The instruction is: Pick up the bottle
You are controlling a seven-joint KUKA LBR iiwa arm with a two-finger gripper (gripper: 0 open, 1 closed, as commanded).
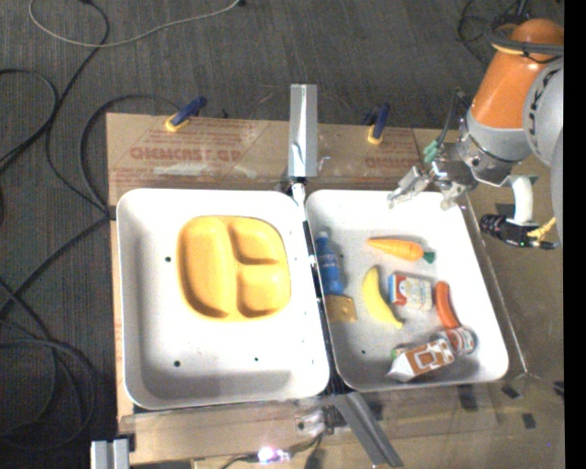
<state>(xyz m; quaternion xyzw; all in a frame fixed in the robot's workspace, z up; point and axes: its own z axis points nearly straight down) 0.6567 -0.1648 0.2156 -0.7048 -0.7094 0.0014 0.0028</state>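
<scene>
A robotics lab: a grey-and-orange arm [522,82] reaches over a cardboard-topped bench [146,156] held by clamps [185,114], with two white bins [146,366] and cables [55,137] strewn across carpet.

A dark grey carpet [137,55] lay around the brown bench board [220,151]. Black cables [37,302] looped left of the board; a white cord [92,27] curled beyond it.

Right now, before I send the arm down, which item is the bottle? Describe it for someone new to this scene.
Start at the right-hand white bin. Along its left wall, beside the divider between the two bins, lies the bottle. It is the one blue item there, slim and lying lengthwise, with a small tan piece at its lower end and the banana to its right.
</scene>
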